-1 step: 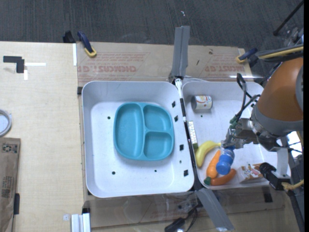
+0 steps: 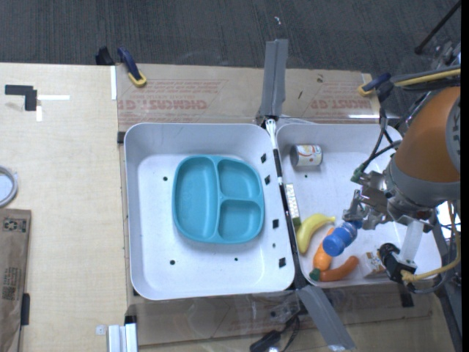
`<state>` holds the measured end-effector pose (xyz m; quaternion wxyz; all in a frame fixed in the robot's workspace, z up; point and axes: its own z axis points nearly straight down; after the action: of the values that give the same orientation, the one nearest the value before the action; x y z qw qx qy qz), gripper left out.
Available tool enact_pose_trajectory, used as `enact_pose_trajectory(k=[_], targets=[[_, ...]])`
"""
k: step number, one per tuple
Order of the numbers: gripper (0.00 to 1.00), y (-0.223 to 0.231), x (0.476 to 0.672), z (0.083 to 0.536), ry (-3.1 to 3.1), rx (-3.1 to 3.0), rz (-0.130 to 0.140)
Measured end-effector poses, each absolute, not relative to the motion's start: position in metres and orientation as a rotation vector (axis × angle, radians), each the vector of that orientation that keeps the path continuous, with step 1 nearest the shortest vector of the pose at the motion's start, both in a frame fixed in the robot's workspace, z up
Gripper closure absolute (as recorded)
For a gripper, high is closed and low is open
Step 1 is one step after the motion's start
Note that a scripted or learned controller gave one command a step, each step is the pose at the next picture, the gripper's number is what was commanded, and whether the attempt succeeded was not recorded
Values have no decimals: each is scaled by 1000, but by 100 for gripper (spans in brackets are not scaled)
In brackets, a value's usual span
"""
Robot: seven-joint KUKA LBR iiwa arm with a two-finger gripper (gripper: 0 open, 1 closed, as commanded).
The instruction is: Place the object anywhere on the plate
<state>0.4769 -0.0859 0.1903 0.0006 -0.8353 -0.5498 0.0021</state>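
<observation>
Where dark carpet [image 2: 183, 13] backs the bench [image 2: 58, 160], two white bins [image 2: 139, 218]; fingers' [image 2: 357, 213] state unclear.

Plate [image 2: 218, 199]: smooth turquoise plastic, three compartments, soft sheen.
Left bin [image 2: 146, 270] and right bin [image 2: 333, 134]: white plastic, smooth, faintly glossy walls.
Banana [image 2: 313, 228]: yellow, smooth, looks like moulded plastic.
Carrot [image 2: 337, 270]: orange, smooth, slightly shiny plastic look.
Bottle [image 2: 338, 240]: blue, glossy plastic.
Can [image 2: 305, 155]: small, metallic-looking sides with a paper-like label.
Counter [image 2: 58, 196]: pale wood-grain board, matt.
Cardboard sheet [image 2: 198, 97]: brown, matt, printed red lettering.
Arm [image 2: 432, 141]: orange band glossy, grey shell smooth; wrist parts bare metal.
Floor [image 2: 183, 13]: dark, rough, carpet-like weave.
Clamps [image 2: 132, 68]: blue and yellow plastic grips.
</observation>
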Motion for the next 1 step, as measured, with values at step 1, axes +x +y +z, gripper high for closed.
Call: enact_pose_trajectory(k=[1], targets=[[100,-37,478,191,-2097,-2338,4]])
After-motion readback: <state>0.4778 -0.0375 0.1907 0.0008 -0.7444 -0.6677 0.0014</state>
